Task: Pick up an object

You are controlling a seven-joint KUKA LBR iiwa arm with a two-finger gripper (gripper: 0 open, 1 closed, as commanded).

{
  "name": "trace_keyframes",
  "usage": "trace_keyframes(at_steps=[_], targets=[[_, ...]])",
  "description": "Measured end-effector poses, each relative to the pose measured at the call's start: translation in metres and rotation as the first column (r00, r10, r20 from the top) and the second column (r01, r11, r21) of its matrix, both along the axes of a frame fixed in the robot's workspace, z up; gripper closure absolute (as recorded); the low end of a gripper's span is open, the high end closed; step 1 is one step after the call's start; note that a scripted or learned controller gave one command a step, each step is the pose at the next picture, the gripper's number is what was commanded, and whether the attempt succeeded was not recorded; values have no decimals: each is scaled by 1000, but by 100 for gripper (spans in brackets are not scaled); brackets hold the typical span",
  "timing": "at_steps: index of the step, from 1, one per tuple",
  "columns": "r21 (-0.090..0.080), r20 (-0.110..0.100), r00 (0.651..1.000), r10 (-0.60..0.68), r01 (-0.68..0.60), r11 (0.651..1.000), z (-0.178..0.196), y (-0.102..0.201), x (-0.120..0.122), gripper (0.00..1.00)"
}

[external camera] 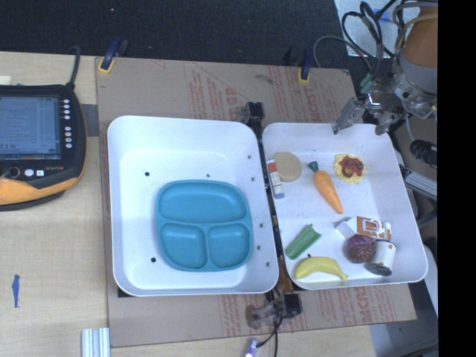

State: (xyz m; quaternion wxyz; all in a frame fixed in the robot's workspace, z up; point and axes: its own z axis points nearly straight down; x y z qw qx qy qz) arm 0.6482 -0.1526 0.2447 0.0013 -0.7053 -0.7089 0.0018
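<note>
1. The gripper [364, 120] is hovering over the far rim of the right bin [405, 192], its two fingers spread apart and pinching nothing.
2. Open white floor is lying just below the fingertips; the small pizza-like piece [349, 167] is sitting nearest, with the carrot [326, 189] beside it, further left.
3. The arm [416, 58] is reaching in from the right, orange band above the wrist (cables looping over it).
4. Further from the gripper, the banana [320, 268], the green piece [302, 242] and the purple round piece [361, 248] are crowding the near wall.
5. The left bin [126, 222] is holding a blue divided tray [204, 224]; a tablet-like pendant [37, 140] is resting well away on the bench.
</note>
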Motion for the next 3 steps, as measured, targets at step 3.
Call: trace_keyframes(at_steps=[3], targets=[[0,0,1000,2,-2,1000,-153,16,-49,0]])
